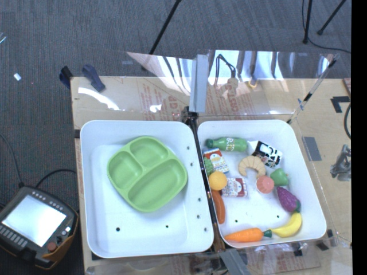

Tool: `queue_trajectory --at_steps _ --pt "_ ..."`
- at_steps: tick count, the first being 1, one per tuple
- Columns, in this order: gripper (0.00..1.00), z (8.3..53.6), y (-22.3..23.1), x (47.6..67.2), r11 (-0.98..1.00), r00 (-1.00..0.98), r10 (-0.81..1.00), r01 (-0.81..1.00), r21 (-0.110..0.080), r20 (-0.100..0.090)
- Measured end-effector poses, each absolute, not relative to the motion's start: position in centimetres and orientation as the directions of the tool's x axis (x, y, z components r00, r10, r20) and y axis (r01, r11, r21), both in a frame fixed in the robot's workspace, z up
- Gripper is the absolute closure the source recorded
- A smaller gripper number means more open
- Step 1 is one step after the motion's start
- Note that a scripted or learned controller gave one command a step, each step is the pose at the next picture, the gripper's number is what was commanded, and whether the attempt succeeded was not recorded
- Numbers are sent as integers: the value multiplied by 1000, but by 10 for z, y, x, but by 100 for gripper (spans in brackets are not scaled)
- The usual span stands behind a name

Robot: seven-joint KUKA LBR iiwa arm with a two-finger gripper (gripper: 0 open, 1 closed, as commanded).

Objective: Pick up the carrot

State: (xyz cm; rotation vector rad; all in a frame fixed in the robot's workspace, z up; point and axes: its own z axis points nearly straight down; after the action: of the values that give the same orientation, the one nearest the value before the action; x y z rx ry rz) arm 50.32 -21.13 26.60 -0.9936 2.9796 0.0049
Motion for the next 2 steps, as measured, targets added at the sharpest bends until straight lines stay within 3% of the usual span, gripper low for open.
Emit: queue_trajectory --at_steps 1,2 --pt "100 367 -213 483 552 -552 -834 -834 0 -4" --pt "100 417 -213 503 659 -659 -752 -752 -4 -5"
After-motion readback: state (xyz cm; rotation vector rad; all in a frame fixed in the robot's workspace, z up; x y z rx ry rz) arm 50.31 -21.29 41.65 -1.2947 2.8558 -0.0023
